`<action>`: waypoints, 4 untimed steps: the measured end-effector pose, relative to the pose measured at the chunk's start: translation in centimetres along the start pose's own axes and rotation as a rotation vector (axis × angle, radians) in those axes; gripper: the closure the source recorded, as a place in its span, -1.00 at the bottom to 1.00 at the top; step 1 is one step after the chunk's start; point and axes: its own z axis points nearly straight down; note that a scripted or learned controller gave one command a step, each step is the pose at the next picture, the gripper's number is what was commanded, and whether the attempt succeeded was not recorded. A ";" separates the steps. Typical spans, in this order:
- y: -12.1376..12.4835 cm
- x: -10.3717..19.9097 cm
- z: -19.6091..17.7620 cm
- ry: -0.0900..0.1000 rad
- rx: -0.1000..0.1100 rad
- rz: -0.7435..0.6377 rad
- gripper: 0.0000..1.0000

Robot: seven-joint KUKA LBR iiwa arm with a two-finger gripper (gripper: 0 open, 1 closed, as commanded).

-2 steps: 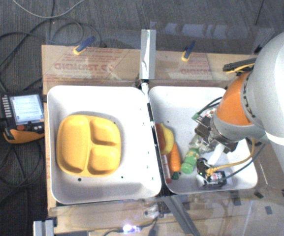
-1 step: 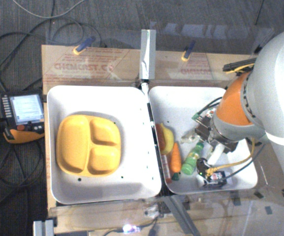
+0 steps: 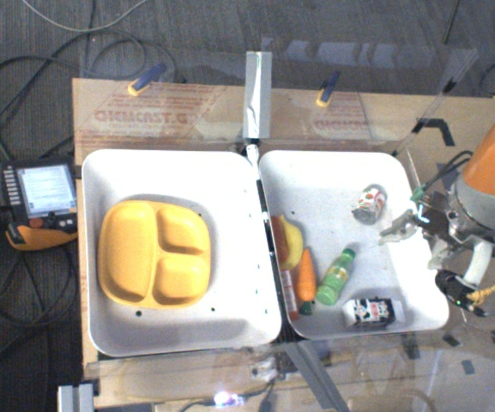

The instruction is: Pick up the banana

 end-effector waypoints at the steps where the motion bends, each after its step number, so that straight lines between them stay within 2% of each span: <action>1: -4.9 8.7 10.3 0.006 -0.012 -0.014 -1.00; 2: -2.7 1.8 8.4 0.003 0.001 -0.115 -1.00; 3: -2.1 7.2 2.0 0.003 0.002 -0.239 -1.00; 4: 0.2 11.4 10.3 0.003 -0.011 -0.277 -1.00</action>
